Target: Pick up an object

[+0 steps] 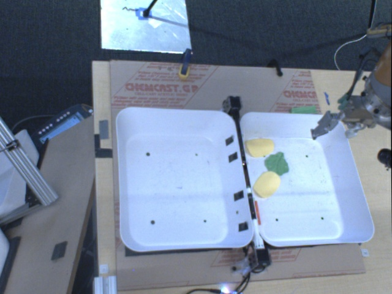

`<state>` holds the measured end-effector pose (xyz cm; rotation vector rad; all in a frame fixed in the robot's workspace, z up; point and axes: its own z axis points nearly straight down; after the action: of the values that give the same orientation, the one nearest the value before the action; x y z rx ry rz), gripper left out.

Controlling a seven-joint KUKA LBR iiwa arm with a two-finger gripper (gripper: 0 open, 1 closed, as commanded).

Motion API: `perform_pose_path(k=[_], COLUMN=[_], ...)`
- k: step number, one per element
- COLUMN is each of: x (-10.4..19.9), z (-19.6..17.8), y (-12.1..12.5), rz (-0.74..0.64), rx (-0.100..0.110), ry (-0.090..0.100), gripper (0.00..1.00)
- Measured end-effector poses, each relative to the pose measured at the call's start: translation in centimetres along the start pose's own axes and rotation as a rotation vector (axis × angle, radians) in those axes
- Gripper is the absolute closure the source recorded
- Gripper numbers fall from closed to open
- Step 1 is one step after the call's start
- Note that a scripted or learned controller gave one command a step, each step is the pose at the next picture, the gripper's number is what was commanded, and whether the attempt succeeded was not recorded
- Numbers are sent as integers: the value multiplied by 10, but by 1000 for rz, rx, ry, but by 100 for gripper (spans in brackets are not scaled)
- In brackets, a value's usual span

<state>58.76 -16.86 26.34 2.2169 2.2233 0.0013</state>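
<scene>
From my feed, the shallow glossy white plastic right bin (pixel 343 225) holds two smooth rounded yellow lumps (pixel 260 147) (pixel 267 184) near its left wall, with a crinkly green leaf-shaped piece (pixel 277 162) between them. The grey metal gripper (pixel 331 125) hovers over that bin's far right rim; grip state I cannot tell.

Arm (pixel 381 84) entering from right, fingers (pixel 323 127) spread, holding nothing

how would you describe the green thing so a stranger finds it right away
Look in the right-hand white bin, near its left wall. Three small things cluster there: the green object lies between two yellow objects. It is the one green, ragged-edged piece.
</scene>
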Motion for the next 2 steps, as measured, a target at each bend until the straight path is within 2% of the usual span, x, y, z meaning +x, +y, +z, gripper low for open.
perform_pose_path(k=[1,2], x=[64,82], z=[82,184], y=[22,-15], rz=[-7,1], rx=[5,7], ry=[4,2], gripper=[0,0])
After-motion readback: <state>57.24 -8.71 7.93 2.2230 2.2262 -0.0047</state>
